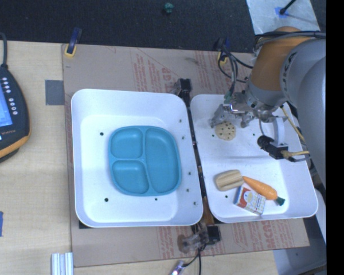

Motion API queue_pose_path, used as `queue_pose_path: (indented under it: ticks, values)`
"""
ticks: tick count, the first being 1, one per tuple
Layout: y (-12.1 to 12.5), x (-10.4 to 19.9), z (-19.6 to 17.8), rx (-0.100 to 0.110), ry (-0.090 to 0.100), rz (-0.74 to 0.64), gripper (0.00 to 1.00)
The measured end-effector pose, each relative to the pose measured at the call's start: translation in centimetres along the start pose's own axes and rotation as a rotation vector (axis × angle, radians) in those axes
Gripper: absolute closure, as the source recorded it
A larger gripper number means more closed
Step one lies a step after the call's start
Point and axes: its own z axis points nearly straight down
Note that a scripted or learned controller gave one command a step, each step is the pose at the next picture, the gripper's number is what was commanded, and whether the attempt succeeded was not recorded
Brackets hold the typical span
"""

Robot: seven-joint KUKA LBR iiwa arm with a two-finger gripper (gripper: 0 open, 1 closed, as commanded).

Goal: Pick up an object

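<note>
Gripper [226, 119] hanging low over far left part of right bin [298, 211], right above round cookie [225, 132], can't tell its state from this angle. Cookie lying flat, round, no long axis. Bread roll [228, 180], carrot [262, 188] and small carton [249, 201] sitting near edge; carrot's long axis running left-right, green tip pointing right. Blue divided plate [144, 160] sitting in left bin [86, 153]

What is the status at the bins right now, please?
Gripper low over right bin, just above cookie. Nothing seen gripped. Bread roll, carrot, small carton lie apart, untouched.
</note>
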Motion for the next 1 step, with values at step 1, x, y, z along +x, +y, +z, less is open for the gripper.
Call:
queue_pose_path:
  ticks: [1]
  values:
    - [-0.01,1.21,-0.01,0.003,0.001,-0.001,0.00]
